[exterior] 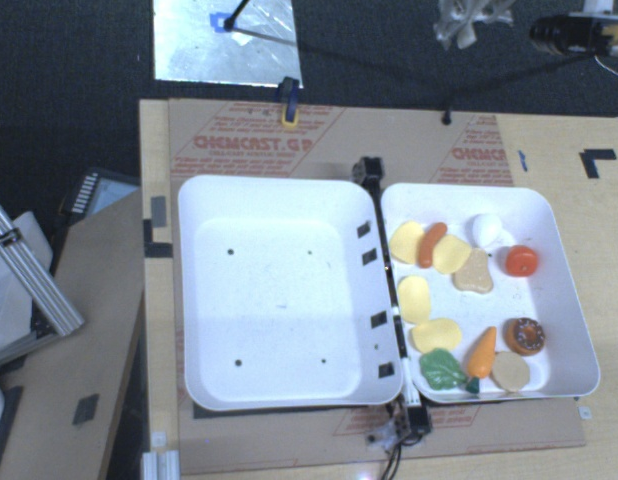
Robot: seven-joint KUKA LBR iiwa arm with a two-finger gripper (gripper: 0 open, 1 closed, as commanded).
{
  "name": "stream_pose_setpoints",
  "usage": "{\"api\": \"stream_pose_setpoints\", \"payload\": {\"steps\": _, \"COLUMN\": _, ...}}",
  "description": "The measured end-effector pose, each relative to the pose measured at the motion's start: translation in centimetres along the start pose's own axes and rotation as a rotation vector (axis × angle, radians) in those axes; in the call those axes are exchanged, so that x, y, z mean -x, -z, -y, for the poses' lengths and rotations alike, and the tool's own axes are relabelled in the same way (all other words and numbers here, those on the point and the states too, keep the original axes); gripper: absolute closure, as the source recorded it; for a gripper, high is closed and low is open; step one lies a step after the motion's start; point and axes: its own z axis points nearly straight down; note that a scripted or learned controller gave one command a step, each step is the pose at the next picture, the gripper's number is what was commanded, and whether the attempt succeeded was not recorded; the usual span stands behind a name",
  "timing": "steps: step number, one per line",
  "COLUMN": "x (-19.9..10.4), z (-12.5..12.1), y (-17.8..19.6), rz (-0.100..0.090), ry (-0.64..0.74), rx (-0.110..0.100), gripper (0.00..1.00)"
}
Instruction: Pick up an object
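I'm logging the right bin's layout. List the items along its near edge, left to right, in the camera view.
Green leafy piece → orange carrot → round tan disc. The chocolate doughnut sits just behind the disc, so I leave it out of the order.

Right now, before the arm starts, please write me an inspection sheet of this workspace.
Surface: bench board carrying left bin and right bin side by side.
Job's things: toy foods in the right bin, among them tomato, carrot, doughnut, white egg, green leaf.
Clutter: yellow clamp at the board's far edge.
Grippers: gripper at the top, above the dark floor; finger state unclear.
Cables: wires at the near edge between bins.
Surroundings: shiny sheet on the floor.
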Motion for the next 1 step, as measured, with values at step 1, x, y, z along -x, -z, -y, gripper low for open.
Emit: {"api": "stream_pose_setpoints", "payload": {"steps": 1, "x": -2.95, "z": 0.06, "y": 0.02, "rz": -0.004, "ry": 0.013, "rx": 0.001, "gripper": 1.0}}
